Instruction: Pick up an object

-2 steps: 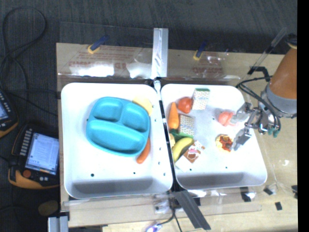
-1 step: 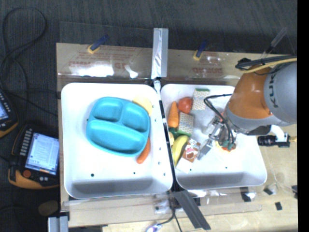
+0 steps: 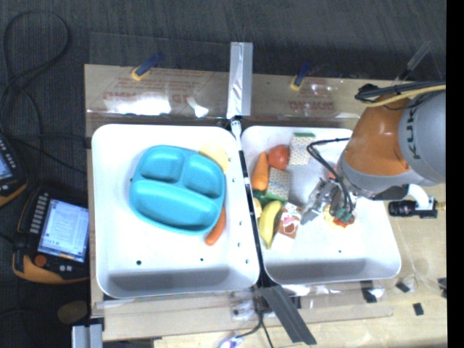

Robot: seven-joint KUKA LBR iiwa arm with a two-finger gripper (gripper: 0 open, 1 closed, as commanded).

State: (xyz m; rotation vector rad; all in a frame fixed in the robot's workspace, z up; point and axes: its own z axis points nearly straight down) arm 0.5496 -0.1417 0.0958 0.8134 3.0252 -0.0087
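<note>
My gripper [image 3: 324, 214] hangs low over the middle of the right bin [image 3: 377, 256], open, with nothing seen between its fingers. A small orange-red piece [image 3: 344, 221] lies at its right fingertip. Just left of the gripper lie a small red-and-white item [image 3: 289, 224] and a yellow-green banana [image 3: 269, 222]. Further back are an orange carrot [image 3: 259, 171], a red tomato [image 3: 278, 157], a green packet [image 3: 279, 185] and a pale speckled packet [image 3: 300, 151].
The left bin [image 3: 116, 259] holds a blue compartment plate [image 3: 178, 187], with a yellow item [image 3: 214, 156] behind it and an orange carrot [image 3: 217, 228] at its front right. A ridge [image 3: 248, 216] divides the bins. The arm's orange band [image 3: 373, 147] overhangs the right bin's far right.
</note>
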